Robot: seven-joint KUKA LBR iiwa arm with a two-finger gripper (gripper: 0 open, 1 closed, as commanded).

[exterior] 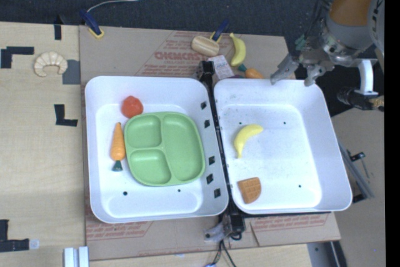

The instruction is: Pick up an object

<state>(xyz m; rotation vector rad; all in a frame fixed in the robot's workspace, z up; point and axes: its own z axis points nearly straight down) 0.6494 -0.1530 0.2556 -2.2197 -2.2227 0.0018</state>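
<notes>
An orange wedge (pixel 249 189) lies nearest, at the right bin's (pixel 325 197) front edge; a yellow banana (pixel 246 137) rests mid-bin beyond it. Past the bin's far rim, the end effector (pixel 294 74) hovers, fingers spread, holding nothing; it should descend squarely across the banana's narrow width.

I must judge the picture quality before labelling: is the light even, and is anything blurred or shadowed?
Camera view: light is soft and even, no strong glare on the white bins; the banana and carrot cast only faint shadows; the plate is sharp; the gripper at the upper right looks slightly soft.
</notes>
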